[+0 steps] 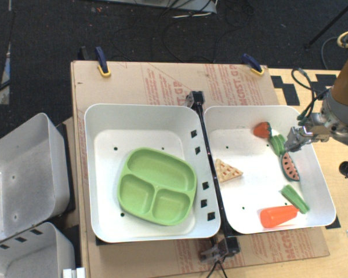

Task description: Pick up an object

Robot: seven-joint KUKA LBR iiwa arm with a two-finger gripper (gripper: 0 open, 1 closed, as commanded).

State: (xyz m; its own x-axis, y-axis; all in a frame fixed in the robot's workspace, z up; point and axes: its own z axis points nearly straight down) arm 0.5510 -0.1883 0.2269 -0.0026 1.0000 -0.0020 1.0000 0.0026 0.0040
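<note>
One melon slice is lying just below the gripper, long axis near-vertical; finger opening is not resolving.

Even, fairly bright overhead light floods the two shallow white plastic bins, almost washing them out, while the dark carpeted floor sits dim. Shadows are soft and short. Focus is slightly soft, grainy; the grey arm blurs slightly.

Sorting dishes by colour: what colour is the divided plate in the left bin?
Light green plate, clearest in the camera view.
</note>
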